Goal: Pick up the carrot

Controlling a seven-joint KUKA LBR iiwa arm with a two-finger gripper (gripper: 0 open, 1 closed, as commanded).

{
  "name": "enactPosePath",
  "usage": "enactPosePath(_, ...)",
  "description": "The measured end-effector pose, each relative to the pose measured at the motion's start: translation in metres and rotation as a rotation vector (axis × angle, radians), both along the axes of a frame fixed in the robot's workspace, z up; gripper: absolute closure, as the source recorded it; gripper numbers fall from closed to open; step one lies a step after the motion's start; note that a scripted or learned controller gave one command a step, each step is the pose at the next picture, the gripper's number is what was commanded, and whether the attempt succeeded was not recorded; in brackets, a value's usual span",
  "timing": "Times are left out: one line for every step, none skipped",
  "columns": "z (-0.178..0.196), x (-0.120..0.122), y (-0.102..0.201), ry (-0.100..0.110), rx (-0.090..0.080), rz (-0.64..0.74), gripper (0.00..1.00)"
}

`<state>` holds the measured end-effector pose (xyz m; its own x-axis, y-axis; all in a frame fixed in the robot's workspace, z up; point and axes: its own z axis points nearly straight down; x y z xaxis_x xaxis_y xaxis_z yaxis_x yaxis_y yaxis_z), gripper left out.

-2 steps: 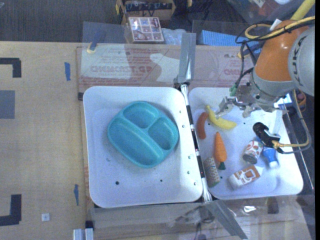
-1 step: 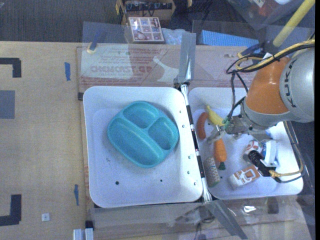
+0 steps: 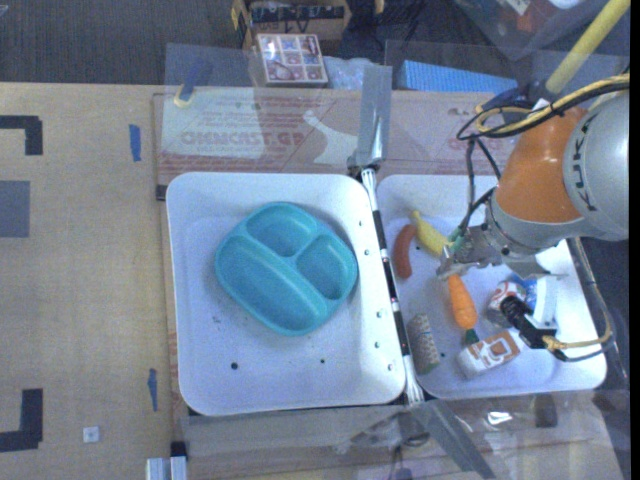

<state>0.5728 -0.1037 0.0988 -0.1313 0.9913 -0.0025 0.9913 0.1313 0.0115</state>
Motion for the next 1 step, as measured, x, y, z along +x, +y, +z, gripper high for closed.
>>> enactPosePath(0.0860,-0.0209,0.0257,0.011,0.002,-0.175,1.00)
